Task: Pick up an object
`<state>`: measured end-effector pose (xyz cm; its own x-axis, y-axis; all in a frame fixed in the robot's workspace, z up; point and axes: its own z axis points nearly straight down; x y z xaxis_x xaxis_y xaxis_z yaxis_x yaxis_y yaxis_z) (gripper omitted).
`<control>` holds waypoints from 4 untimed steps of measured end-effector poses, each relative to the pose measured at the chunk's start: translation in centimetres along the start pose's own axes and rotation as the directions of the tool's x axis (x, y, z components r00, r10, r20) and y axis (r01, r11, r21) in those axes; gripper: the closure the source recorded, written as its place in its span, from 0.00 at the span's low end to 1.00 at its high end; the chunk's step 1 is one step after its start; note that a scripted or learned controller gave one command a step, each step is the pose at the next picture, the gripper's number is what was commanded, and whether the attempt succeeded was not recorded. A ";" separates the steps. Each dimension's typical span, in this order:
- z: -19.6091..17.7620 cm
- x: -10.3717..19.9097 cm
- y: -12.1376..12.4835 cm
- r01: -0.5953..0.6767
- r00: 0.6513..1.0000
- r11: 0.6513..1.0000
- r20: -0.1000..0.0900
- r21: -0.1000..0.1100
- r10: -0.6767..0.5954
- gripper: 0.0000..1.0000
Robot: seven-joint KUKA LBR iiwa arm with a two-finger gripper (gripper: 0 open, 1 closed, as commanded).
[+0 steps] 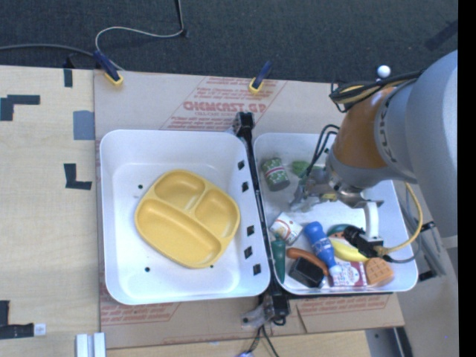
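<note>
While upright-looking by the end effector (303,193), grip unclear, green can (274,172), axis hard to tell.

The arm (401,132) runs off the right edge and covers the far right part of the right bin (260,199). Its wrist hides the jaws, so their state cannot be read. The items crowded along that bin's near wall overlap, and their labels are too small to read.
</note>
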<state>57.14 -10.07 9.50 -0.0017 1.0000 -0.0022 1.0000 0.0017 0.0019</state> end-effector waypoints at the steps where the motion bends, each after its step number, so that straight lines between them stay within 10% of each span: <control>1: -9.0 3.9 2.9 0.000 1.000 1.000 -0.002 0.001 0.000 1.00; 2: -8.9 3.8 2.9 0.000 1.000 1.000 -0.001 0.003 0.000 0.00; 3: 0.5 -0.1 2.7 -0.002 1.000 1.000 -0.001 0.004 0.002 0.00; 4: 0.9 0.1 -0.9 -0.001 1.000 1.000 0.000 -0.001 0.001 0.00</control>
<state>56.28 -10.02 8.57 -0.0010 1.0000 -0.0017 1.0000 0.0010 0.0026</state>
